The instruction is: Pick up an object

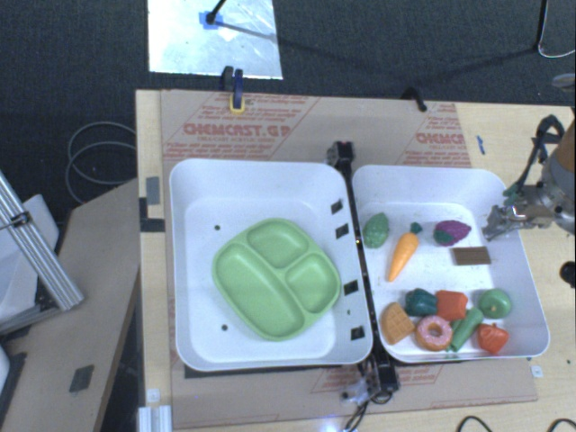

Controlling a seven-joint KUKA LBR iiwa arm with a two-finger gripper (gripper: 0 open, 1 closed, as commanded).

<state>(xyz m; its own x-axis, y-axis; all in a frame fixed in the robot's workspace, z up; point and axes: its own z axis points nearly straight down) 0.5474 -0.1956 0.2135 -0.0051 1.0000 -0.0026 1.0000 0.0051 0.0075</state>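
The right bin [409, 184] holds several toy foods: a green lumpy vegetable [375, 229], an orange carrot [403, 252], a purple piece [452, 232], a brown bar [471, 256], a teal piece [419, 301], a red-orange pepper [452, 303], a green apple [495, 303], a pink donut [435, 333], an orange waffle-like piece [396, 323], a green pod [465, 329] and a red piece [492, 338]. My gripper [500, 221] hovers at the bin's right rim, right of the purple piece, with nothing seen between its fingers.
The left bin [193, 196] carries a green divided plate [275, 278]. Black clips line the wall between the two bins [351, 241]. Cardboard lies under the bins. A silver sheet [214, 25] lies beyond the bench, and cables run at the left.
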